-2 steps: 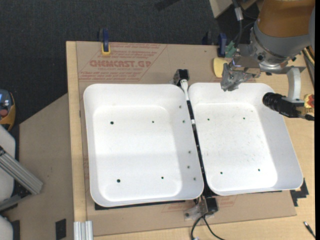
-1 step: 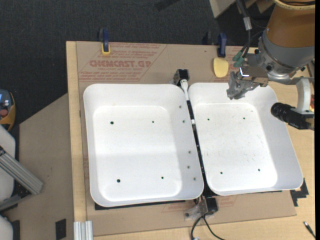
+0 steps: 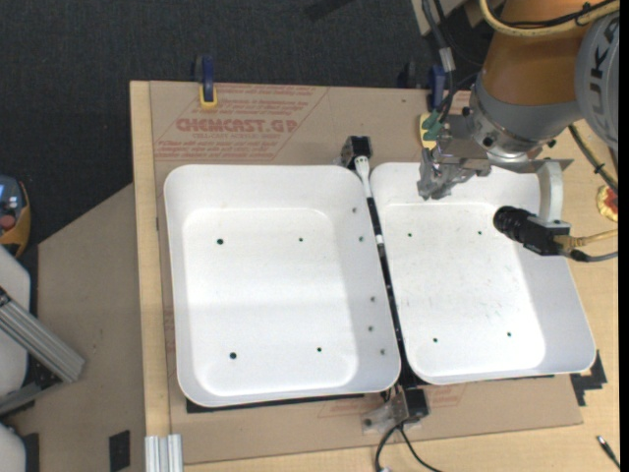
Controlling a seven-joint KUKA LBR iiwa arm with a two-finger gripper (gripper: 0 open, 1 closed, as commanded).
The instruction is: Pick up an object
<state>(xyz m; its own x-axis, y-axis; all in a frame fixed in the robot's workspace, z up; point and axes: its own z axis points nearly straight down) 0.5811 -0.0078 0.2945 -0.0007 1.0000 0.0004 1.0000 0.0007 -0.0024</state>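
Observation:
My gripper (image 3: 433,187) hangs over the far left corner of the right bin (image 3: 550,352), close to its back rim. It points down, with the grey wrist and orange band (image 3: 536,28) above it to the right. A black cylinder (image 3: 524,228) on a white bracket sticks out from the wrist over the bin's far right part. A small yellow-green piece (image 3: 429,126) sits just behind the gripper on the board; I cannot tell what it is. The left bin (image 3: 182,264) lies beside the right one.
Both bins rest on a brown board (image 3: 246,116) held by blue clamps (image 3: 206,75) at the back. A black clip (image 3: 355,150) and a thin strip run between the bins. Cables trail at the right edge and at the front (image 3: 398,431).

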